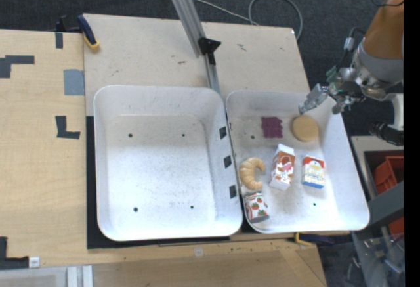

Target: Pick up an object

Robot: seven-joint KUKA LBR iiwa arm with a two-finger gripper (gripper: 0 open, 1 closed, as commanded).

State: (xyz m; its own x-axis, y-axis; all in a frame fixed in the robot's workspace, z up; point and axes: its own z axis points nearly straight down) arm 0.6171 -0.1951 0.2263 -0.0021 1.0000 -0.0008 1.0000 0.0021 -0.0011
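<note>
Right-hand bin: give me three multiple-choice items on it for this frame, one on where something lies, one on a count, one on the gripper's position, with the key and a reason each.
1. Where does the croissant lie in the right bin?
A. by its left wall
B. in its far right corner
C. outside it, on the bench

2. How many things lie in the right bin?
A. three
B. six
C. nine

3. Where is the gripper?
A. deep in the left bin
B. over the right bin's far right rim
C. above the croissant

Key: 1 A, it sits next to the wall between the bins. 2 B: purple piece, round tan piece, croissant, two upright cartons, one tipped carton. 3 B, it hangs by the tan piece at that rim.
</note>
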